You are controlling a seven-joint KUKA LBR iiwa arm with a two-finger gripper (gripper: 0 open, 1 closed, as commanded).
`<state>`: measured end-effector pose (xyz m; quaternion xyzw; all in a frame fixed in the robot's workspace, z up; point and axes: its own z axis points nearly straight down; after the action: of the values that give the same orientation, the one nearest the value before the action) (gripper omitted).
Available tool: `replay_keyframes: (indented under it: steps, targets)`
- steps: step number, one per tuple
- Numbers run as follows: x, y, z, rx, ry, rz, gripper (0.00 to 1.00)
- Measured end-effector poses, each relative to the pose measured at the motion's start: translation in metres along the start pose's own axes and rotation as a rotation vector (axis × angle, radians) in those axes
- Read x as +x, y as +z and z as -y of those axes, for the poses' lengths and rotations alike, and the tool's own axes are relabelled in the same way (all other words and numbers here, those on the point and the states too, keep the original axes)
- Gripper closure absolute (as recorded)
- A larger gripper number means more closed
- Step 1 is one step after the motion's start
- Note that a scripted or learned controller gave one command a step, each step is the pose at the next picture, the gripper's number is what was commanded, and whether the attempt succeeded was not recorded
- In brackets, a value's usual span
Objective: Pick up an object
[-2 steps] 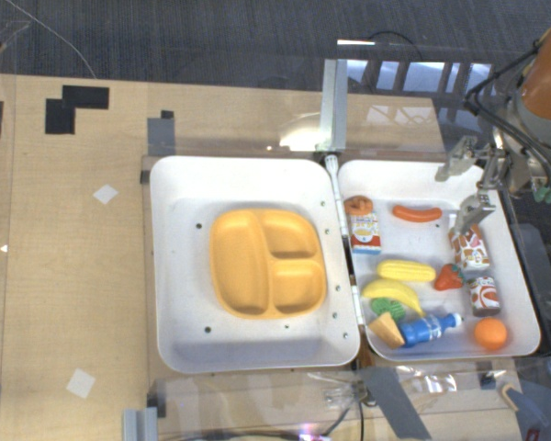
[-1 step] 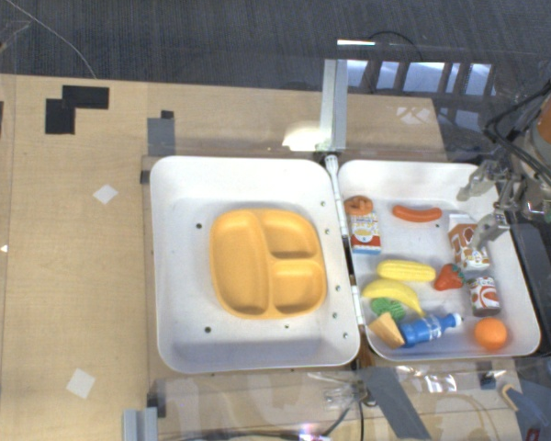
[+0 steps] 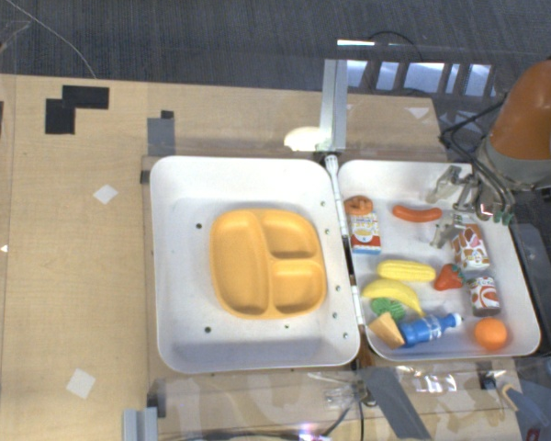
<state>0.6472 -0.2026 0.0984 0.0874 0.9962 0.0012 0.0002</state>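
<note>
You had the hand [image 3: 457, 211] low over the upper right part of the right bin [image 3: 530, 343], reaching in from the right with the orange band [image 3: 525, 118] above it. Its fingers [image 3: 441, 189] stood spread wide, with nothing between them.

Candidate objects lay crowded in that bin: a red sausage [image 3: 417, 213] just left of the hand, a small printed carton [image 3: 469, 246] directly below it, a strawberry [image 3: 448, 277] beside that, then corn [image 3: 406, 270], a banana [image 3: 394, 293], a blue bottle [image 3: 429, 328], an orange [image 3: 489, 333] and a tall carton [image 3: 363, 223] by the divider. The left bin [image 3: 165, 246] carried a yellow divided tray [image 3: 264, 262].

Risk, as a judgement: the hand sat between sausage and small carton, so a descent could straddle neither and close on air, or nudge one aside. The sausage is rounded and could roll out of a pinch. Close neighbours might catch a finger and tip, and the bin wall was near on the right.
</note>
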Motion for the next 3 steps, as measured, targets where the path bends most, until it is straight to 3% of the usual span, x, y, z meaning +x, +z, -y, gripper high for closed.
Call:
replay_keyframes:
  steps: [1, 2, 3]
  targets:
    - [0.019, 0.011, 0.006, 0.001, 0.373, 0.01, 0.0]
    - [0.0, 0.01, -0.045, -0.001, 0.565, 0.01, 0.0]
    - [0.009, 0.006, -0.047, -0.001, 0.883, 0.008, 0.0]
